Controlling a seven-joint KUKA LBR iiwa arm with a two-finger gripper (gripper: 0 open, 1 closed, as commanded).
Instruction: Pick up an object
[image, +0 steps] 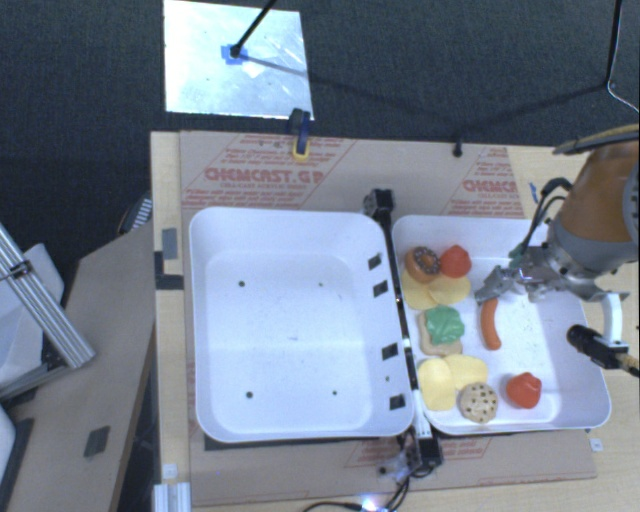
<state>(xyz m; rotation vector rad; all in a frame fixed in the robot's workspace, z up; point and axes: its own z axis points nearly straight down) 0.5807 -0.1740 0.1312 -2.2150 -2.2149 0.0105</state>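
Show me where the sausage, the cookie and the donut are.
sausage (490, 325): camera view, middle of its body.
cookie (478, 402): camera view, centre of its top.
donut (423, 263): camera view, on its ring.

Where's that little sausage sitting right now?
The sausage lies in the right bin, just below the end effector, with the green toy to its left and a red toy further down.

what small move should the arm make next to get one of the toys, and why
Probably a short drop straight down toward the sausage. The gripper hangs over the right bin just above the sausage's upper end, with nothing between its fingers. The sausage lies apart from the crowded toys along the bin's left side, such as the green piece, so it looks like the easiest pick.
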